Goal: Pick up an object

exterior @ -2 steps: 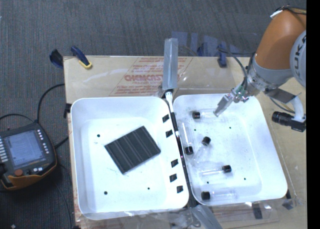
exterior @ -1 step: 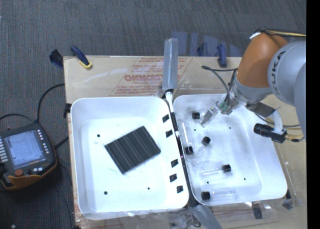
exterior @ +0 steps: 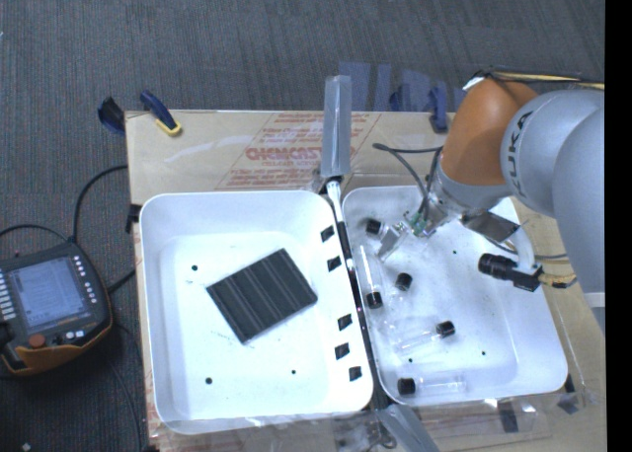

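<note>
The grey arm (exterior: 538, 159) with its orange band comes in from three o'clock and bends down over the right bin (exterior: 538, 361), its claw (exterior: 410, 231) hanging near that bin's eleven o'clock corner. From here I cannot tell how the claw is set, nor whether anything is caught in it. Scattered across the right bin are several clear tubes with black caps: one (exterior: 373, 227) just at nine o'clock of the claw, one (exterior: 403, 281) just below it at six o'clock, one (exterior: 368, 280) lying along the bin's left wall, one (exterior: 427, 334) nearer the middle and one (exterior: 427, 382) by the near rim. The left bin (exterior: 163, 233) holds a dark ribbed slab (exterior: 262, 294), lying tilted at its centre. A handheld controller (exterior: 47, 307) sits on the floor at nine o'clock.
</note>
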`<state>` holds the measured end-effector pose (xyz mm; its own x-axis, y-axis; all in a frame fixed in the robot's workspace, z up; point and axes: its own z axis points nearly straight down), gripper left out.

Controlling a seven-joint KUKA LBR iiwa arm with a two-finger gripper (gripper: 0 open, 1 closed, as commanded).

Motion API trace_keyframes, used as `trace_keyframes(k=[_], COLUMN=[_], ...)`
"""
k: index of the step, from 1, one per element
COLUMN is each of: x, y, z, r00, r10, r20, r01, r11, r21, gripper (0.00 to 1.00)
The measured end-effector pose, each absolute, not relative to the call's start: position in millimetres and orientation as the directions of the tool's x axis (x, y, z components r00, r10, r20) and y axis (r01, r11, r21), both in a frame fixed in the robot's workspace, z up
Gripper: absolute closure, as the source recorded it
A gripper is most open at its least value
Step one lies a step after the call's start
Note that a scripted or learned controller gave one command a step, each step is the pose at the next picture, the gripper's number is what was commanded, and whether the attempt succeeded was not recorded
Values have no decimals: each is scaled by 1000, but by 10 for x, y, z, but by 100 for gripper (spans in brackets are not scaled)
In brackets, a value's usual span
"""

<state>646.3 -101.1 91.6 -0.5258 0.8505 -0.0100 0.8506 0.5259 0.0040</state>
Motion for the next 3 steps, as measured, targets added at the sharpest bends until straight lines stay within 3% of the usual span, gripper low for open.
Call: trace_keyframes(k=[1,2,3], x=[6461,6450,6447], y=[-993,-373,-214], z=[1003,1884,2322], r00=[-525,-449,-381], r10=[851,893,925], r20=[-5,-1,0], r01=[851,893,925], r11=[525,449,381], r21=[4,2,2], gripper=[100,100,100])
